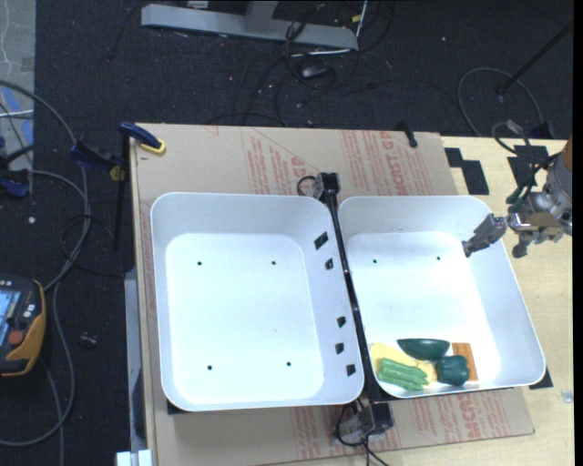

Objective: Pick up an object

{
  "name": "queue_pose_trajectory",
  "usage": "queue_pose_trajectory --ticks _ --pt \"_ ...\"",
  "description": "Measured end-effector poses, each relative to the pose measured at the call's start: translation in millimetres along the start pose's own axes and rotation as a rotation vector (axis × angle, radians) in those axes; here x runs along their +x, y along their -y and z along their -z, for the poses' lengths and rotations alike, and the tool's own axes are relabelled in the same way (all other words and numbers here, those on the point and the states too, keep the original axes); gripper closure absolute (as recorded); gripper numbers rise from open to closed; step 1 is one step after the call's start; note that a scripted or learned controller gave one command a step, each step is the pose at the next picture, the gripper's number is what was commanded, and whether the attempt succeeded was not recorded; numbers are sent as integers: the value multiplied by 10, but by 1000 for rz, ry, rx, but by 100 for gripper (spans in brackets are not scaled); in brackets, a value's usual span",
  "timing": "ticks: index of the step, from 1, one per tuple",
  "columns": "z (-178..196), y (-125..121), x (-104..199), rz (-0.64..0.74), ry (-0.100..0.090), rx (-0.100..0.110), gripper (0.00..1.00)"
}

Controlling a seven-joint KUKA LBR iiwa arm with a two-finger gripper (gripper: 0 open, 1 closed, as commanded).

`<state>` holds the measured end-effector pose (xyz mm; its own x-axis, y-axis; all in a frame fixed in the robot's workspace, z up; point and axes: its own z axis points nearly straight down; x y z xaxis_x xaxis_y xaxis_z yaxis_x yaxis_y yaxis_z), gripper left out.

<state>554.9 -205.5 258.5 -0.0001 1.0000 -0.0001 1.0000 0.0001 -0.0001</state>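
The two-finger end effector (499, 238) sits at the right edge of the view, over the upper right rim of the right-hand shallow white bin (414, 273). One dark finger (483, 235) juts left over the rim, a second sits to its right near the wrist; a gap shows between them, so it looks open, with nothing between the fingers.

The objects are bunched in the near right corner of that bin, well apart from the end effector: a dark green bowl-shaped piece (424, 347), a ridged light green plastic piece (402, 373) just below and left of it, a small dark green chunk (454, 369) to the right, a yellow flat piece (389, 352) partly under the green ones, and an orange-brown block (465, 350) behind the chunk. Exact contact between them can't be made out.

The left-hand shallow white bin (241, 300) shows a bare floor with four small dark dots. A black divider strip with clips (344, 291) runs between the bins.

The desk (273, 159) is a tan board with red printed lettering, with a blue and yellow clamp (141, 136) at its far left corner. Around it is a dark speckled floor (73, 73) with loose black cables (55, 218), an orange and black handheld device (20, 323) at the left, and a grey flat bar (246, 25) at the top.
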Motion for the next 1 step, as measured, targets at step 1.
queue_pose_trajectory --ticks 1 --pt "-910 549 238 0 -3 9 0"
